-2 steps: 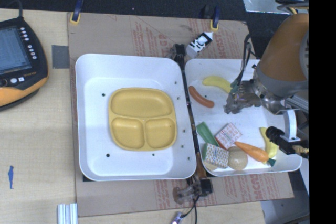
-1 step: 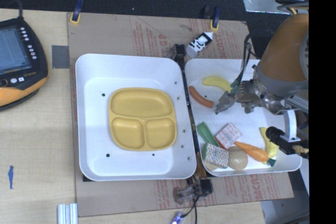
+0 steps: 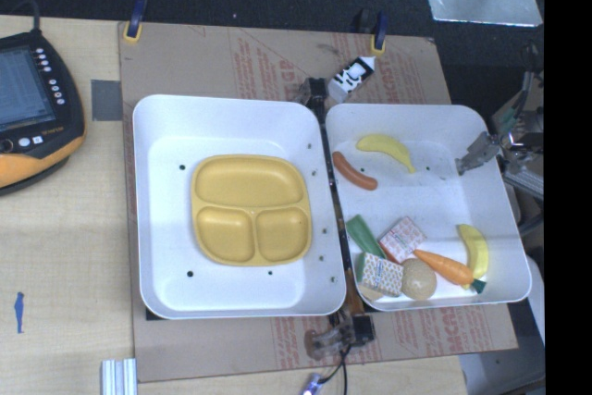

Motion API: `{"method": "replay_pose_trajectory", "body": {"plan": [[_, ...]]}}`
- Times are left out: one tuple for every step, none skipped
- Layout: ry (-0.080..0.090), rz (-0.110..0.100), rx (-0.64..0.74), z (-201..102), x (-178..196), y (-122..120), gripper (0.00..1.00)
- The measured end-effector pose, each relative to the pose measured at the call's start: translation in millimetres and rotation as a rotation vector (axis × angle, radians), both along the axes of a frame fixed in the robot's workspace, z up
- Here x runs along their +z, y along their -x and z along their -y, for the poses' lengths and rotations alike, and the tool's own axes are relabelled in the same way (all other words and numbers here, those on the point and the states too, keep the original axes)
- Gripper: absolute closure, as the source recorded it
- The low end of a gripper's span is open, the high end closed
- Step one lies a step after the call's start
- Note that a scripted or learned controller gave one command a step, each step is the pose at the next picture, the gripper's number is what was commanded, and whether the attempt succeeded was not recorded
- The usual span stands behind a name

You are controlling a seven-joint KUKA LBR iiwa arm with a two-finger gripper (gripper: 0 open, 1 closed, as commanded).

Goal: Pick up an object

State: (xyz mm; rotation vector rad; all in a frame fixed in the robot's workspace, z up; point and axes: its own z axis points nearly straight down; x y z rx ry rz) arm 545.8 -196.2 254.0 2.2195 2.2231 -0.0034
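Far left: teach pendant (image 3: 32, 111) with dark screen and orange edge, lying on the wood bench (image 3: 55, 254). Small blue mark near bench's left edge. Cardboard sheet (image 3: 231, 60) under both bins, held by two blue-and-yellow clamps (image 3: 136, 18) at its far edge.

Left bin (image 3: 153, 199): holds one yellow three-compartment plate (image 3: 251, 207), roughly centred, compartments bare.

Between the bins at the far edge: black-and-white tag-like item (image 3: 351, 76), lying on the cardboard, outside both bins.

Right bin (image 3: 435, 190), left to right:
- toy sausage (image 3: 355, 171), far-left part, lying at a slant
- green flat piece (image 3: 366, 237), near-left
- patterned cracker-like block (image 3: 381, 276), near-left corner, just beside a round tan item (image 3: 417, 281)
- yellow banana (image 3: 386, 150), far side, apart from the sausage
- red-and-white packet (image 3: 402, 239), touching the green piece
- orange carrot (image 3: 443, 265), near side, its tip next to the second banana (image 3: 474, 250) along the right wall

Gripper (image 3: 474, 154): at the right bin's far-right edge, above the rim, apart from every object. Nothing between its fingers; open or closed, cannot tell.
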Motion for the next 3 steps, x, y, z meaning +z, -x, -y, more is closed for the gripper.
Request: {"method": "replay_pose_trajectory", "body": {"plan": [[-0.003,-0.005,0.005,-74.8,-110.4,32.9,0.00],[-0.002,-0.002,0.000,-12.1,-126.2,39.2,0.00],[-0.003,-0.002,0.001,-29.4,-162.7,-50.2,0.00]]}}
